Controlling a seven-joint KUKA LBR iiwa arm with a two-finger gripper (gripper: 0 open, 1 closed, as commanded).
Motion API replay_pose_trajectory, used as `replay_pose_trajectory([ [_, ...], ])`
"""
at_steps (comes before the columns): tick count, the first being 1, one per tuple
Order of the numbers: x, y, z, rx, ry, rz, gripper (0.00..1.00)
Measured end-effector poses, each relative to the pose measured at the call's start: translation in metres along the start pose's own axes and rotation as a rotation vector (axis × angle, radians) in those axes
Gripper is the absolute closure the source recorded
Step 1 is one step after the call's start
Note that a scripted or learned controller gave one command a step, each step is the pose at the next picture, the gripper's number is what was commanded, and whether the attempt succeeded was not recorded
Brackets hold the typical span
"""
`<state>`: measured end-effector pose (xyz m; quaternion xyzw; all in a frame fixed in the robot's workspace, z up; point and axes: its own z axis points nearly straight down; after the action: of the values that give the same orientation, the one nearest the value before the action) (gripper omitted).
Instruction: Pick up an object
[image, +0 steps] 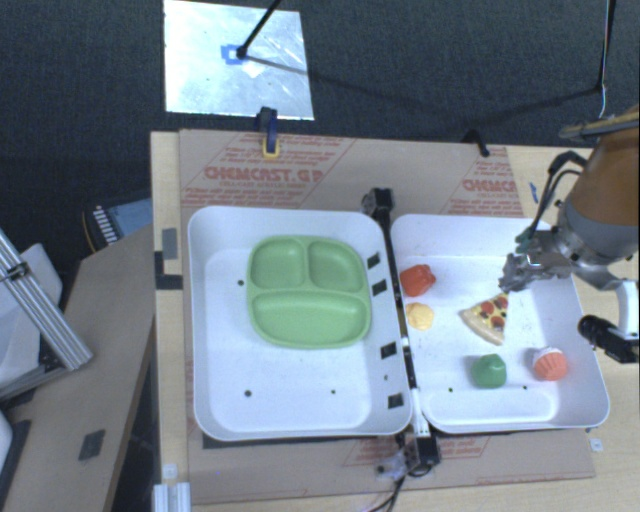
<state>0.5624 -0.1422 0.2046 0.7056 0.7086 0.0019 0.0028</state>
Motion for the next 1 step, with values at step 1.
replay_pose_trajectory([
  [1,-0.0002,0.0018,-0.0373,0.001,0.000,0.000,1.00],
])
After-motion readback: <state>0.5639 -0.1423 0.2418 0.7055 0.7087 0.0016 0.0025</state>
